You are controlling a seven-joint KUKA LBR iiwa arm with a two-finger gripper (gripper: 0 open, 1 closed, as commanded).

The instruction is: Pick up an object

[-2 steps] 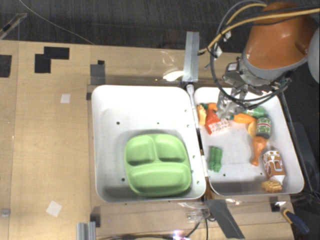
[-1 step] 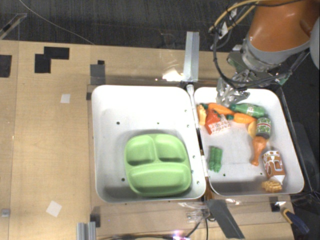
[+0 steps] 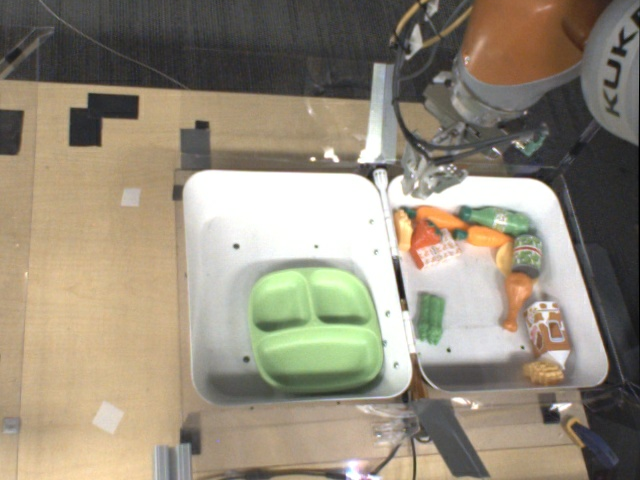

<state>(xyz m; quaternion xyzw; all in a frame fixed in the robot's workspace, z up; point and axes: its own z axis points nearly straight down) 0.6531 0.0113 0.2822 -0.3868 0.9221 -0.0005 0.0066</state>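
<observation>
So I'm hanging over the back left corner of the right shallow white plastic bin, nothing lifted yet, basically the approach step. My jaws sit just above the pile; can't tell if they're spread or closed. Closest pick looks like the small red-and-white carton beside the orange plastic carrot. Next I'd need to drop straight down and centre on one.

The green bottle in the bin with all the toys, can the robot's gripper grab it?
Probably yes. The green bottle lies near the back of the right bin, nothing on top of it, and the gripper hangs close by over the bin's back corner.
</observation>
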